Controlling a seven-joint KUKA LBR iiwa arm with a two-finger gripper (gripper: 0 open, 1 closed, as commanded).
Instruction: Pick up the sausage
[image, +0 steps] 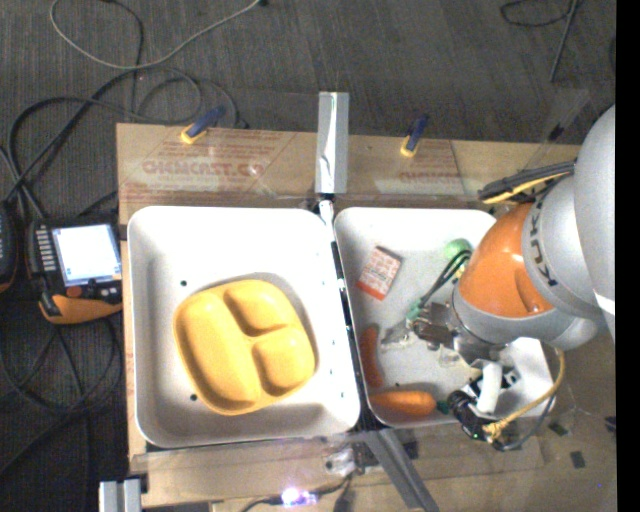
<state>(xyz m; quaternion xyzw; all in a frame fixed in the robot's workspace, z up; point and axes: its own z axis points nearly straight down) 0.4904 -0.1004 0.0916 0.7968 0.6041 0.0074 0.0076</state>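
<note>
tool (426, 330) near sausage (371, 356) | grip state: we cannot tell | risk: we may grab the carrot (405, 403) just beside it instead

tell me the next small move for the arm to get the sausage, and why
Probably slide the claw a little toward the wall between the bins, until it is above the sausage. The sausage lies along that wall in the right bin, and the claw sits beside it, not over it. An orange piece lies by its near end, so aim mid-length.
</note>
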